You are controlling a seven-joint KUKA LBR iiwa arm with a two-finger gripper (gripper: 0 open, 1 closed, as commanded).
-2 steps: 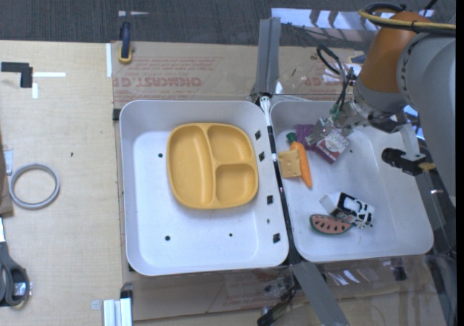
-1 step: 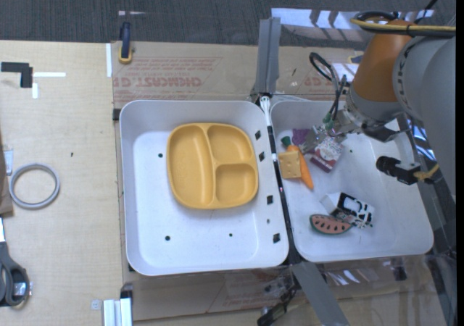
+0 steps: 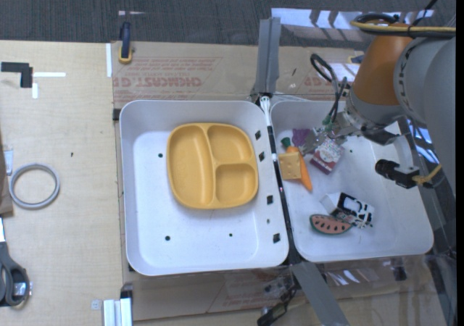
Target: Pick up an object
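My gripper (image 3: 328, 143) hangs low in the right bin (image 3: 391, 241), at its far left part, right over a small cluster of objects. Under and beside it lie a dark red packet (image 3: 323, 164) and a purple piece (image 3: 301, 134). Just left of them sit a yellow wedge (image 3: 290, 166) and an orange carrot (image 3: 305, 174). Nearer the front of the bin rest a watermelon slice (image 3: 330, 224) and a black-and-white item (image 3: 354, 209). The gripper's tip blends into the clutter beneath it.
The left bin (image 3: 145, 230) holds a yellow divided plate (image 3: 212, 165). A grey divider post (image 3: 267, 56) rises between the bins at the back. On the wooden bench to the left lie a tape ring (image 3: 32, 185) and scissors (image 3: 11, 281).
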